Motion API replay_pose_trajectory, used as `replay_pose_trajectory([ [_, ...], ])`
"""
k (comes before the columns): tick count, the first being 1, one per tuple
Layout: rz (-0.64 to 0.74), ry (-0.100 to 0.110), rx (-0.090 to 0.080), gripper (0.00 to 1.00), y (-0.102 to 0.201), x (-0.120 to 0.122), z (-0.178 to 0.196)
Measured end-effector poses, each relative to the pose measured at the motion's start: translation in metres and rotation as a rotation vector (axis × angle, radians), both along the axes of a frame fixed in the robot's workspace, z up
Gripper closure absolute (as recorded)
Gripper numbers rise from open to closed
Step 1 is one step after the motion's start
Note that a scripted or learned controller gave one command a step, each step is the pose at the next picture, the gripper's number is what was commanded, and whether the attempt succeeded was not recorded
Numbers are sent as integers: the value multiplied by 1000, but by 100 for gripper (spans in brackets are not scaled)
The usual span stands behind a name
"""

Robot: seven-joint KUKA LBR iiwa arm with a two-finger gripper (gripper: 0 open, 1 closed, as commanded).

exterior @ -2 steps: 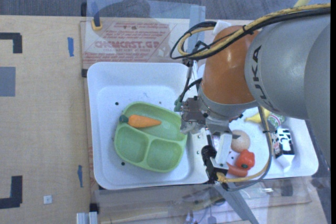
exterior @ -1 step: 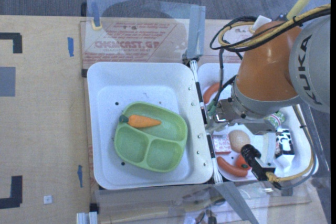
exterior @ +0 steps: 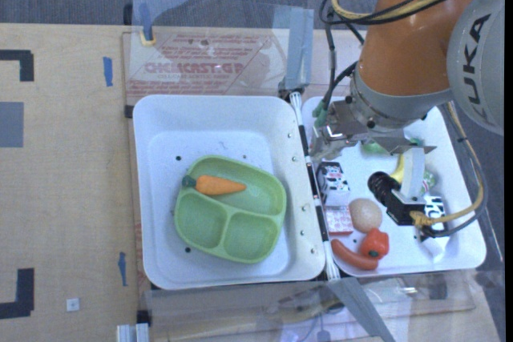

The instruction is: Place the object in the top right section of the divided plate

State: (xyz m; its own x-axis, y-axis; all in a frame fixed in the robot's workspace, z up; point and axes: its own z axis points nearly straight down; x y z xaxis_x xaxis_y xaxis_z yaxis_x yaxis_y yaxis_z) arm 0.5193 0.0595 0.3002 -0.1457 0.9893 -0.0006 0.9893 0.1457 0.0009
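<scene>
A green divided plate (exterior: 269, 214) lies in the left bin (exterior: 160, 132). An orange carrot (exterior: 220, 186) with a green stem end lies in the plate's long upper section, its tip pointing right; the two lower sections hold nothing. My gripper (exterior: 321, 142) hangs over the left edge of the right bin (exterior: 469, 240), close to the wall between the bins and apart from the carrot. Just below it lies a black-and-white patterned item (exterior: 333, 177). Nothing shows between the gripper and the plate.
The right bin holds a pale egg (exterior: 365, 215), a red pepper (exterior: 374, 243), a red chili (exterior: 350, 255), a yellow piece (exterior: 397, 170) and a green item (exterior: 373, 146). The arm covers that bin's upper part. A clear sheet (exterior: 200, 64) lies behind the left bin.
</scene>
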Motion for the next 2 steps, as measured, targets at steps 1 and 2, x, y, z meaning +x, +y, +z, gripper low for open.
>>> replay_pose_trajectory([
  [1,102,3,1,100,-11,24,-41],
  [2,312,4,1,100,33,-25,-79],
])
